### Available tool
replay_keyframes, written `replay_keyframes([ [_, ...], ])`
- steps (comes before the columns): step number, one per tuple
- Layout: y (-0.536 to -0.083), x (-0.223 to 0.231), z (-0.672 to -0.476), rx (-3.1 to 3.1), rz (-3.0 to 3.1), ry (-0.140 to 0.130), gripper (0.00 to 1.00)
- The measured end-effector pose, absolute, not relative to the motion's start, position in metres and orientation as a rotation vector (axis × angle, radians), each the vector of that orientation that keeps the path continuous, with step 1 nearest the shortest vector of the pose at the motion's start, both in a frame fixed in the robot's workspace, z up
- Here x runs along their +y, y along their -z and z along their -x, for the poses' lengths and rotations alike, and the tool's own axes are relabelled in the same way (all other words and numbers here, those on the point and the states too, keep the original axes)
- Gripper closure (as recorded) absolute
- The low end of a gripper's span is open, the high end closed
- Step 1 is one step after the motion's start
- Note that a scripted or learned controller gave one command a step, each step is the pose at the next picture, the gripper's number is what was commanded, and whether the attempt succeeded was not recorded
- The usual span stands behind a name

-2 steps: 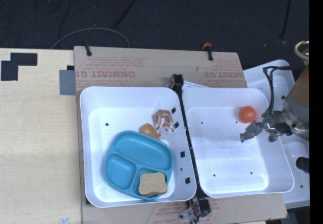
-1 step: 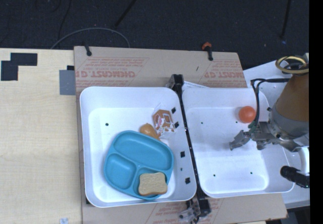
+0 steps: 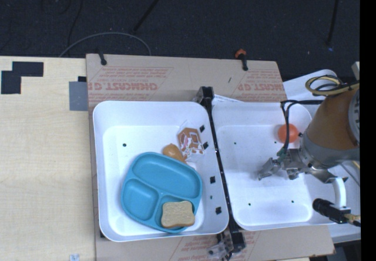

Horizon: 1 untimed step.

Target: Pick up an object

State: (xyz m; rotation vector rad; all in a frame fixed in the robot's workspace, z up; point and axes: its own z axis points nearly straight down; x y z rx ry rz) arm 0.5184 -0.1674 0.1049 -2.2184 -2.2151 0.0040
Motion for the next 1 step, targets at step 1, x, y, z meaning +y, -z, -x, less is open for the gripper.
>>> replay_keyframes([
  [1, -0.1172, -0.1691, -0.5183, -2.211, 2.225, -0.003, 1.00],
])
